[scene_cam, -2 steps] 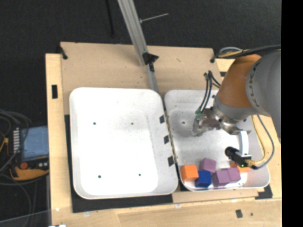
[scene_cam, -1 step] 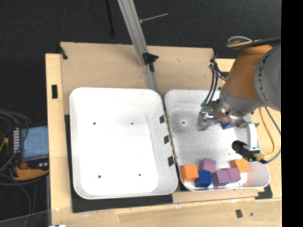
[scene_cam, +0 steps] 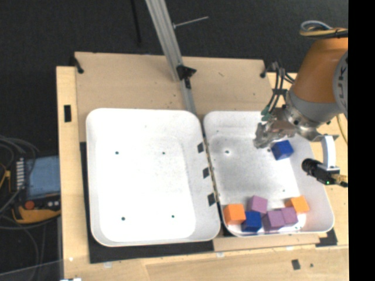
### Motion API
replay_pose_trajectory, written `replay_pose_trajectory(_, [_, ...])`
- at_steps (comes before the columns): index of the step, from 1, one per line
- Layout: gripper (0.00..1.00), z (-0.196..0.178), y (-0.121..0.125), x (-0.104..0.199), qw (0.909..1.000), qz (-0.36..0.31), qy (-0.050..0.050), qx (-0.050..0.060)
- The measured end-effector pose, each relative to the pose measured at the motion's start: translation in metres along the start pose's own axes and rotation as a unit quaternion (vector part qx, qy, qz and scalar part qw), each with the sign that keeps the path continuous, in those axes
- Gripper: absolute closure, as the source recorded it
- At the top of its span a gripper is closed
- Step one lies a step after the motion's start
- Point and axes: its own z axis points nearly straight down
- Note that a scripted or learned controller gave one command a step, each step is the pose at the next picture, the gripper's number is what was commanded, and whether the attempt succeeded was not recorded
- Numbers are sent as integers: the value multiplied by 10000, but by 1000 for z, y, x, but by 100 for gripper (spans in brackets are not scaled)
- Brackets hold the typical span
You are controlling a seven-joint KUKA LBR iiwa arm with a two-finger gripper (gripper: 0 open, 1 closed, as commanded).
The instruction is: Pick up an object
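The gripper (scene_cam: 265,134) hangs over the right bin (scene_cam: 234,174), and whether it is open or closed I cannot tell. The blue cube (scene_cam: 282,150) lies just beside it, toward the arm, apparently ungrasped.

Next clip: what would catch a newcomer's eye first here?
The arm's orange band at upper right, above the gripper low over the right bin. A lone blue block sits beside the gripper. Orange, purple and blue blocks crowd the bin's near edge.
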Motion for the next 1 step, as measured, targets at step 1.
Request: replay_pose_trajectory(1, [100, -54, 2, -1, 10000, -9, 2, 5])
